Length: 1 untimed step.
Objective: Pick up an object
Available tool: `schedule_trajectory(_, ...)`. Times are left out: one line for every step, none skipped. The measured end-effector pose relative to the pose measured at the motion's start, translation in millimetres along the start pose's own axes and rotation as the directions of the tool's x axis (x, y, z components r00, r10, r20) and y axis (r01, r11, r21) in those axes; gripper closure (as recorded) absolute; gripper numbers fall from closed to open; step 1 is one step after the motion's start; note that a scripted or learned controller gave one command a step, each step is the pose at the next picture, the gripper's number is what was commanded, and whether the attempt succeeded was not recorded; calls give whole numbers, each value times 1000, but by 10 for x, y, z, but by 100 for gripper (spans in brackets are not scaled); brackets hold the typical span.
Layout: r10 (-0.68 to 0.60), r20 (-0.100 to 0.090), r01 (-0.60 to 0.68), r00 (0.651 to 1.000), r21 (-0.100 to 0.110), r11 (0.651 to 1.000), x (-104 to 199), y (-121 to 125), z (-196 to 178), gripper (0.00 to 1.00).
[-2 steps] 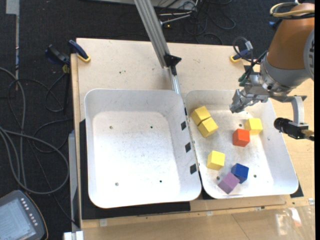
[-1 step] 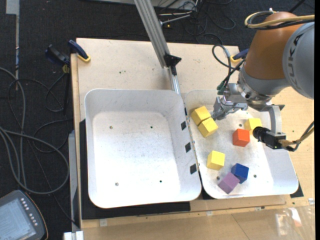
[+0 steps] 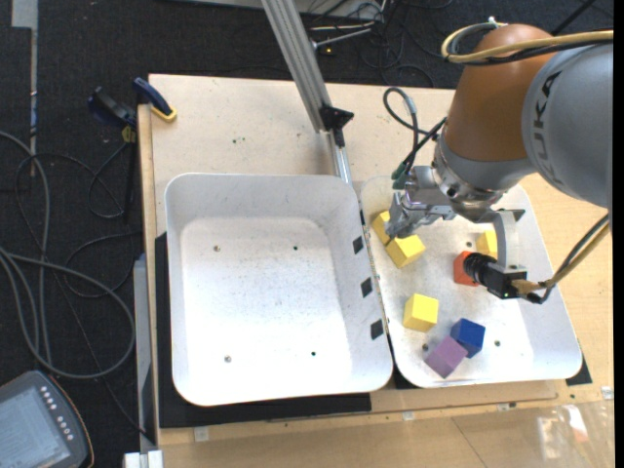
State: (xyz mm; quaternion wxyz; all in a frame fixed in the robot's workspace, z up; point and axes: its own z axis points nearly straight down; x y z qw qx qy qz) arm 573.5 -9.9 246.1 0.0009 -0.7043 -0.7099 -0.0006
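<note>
While the hand point(image 3: 408, 224) hovers over the right bin point(image 3: 546, 344), its grip unreadable from here, the upper yellow block point(image 3: 406, 250) sits just beneath, near that bin's left wall; a skewed descent could nudge it aside.

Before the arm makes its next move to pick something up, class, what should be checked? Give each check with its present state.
1. Gripper is over the bin that holds the blocks: ok, it hangs above the right bin.
2. A target sits under it: ok, a yellow block lies just below the gripper.
3. Fingers open wide enough: cannot tell.
4. Target has room around it: cannot tell, another yellow piece sits close by the bin wall.
5. Other blocks out of the way: ok, the second yellow block, blue block and purple block lie nearer the front.
</note>
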Motion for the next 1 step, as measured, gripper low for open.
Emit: schedule_trajectory(0,0,0,1000,2,1000,567,-159,119,100)
